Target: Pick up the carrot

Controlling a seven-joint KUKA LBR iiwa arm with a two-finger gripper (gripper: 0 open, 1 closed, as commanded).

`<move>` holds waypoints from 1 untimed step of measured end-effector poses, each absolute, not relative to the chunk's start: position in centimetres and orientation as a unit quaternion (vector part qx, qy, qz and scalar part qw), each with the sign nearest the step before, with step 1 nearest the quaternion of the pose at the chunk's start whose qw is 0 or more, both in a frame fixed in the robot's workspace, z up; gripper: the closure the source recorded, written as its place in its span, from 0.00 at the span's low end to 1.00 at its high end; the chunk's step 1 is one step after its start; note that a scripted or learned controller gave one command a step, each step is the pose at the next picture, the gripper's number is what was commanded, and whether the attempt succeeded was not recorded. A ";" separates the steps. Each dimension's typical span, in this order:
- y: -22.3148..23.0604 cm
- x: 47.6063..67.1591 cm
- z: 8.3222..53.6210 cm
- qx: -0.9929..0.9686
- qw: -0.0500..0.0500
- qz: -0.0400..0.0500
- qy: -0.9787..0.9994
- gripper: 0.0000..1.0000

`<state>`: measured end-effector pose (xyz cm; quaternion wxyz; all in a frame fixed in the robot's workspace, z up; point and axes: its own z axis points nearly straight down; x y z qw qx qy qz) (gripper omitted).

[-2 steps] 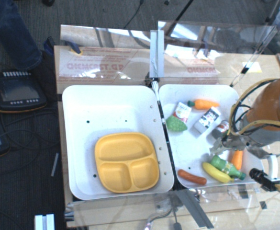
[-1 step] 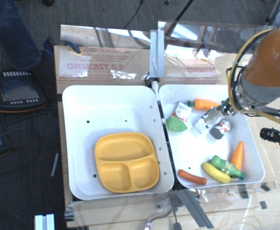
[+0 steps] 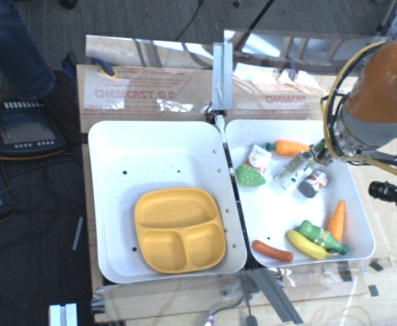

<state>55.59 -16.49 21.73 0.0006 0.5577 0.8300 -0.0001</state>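
An orange carrot [image 3: 292, 147] with a small green top lies near the back of the right bin [image 3: 361, 212], its green end pointing left. A second orange, cone-shaped piece [image 3: 336, 220] lies near the bin's right wall. My gripper [image 3: 292, 171] hangs over the middle of the right bin, just in front of the carrot and apart from it. Nothing shows in its grasp. A small dark can [image 3: 313, 183] lies right beside the gripper.
The right bin also holds a white packet [image 3: 258, 157], a green leafy toy [image 3: 250, 176], a red sausage [image 3: 272, 251], a yellow banana [image 3: 306, 244] and a green bottle [image 3: 324, 236]. A yellow divided plate [image 3: 179, 228] sits in the left bin [image 3: 117, 161].
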 end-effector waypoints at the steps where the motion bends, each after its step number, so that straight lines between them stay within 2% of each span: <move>1: -20.5 60.7 11.3 0.585 0.003 -0.001 0.811 0.00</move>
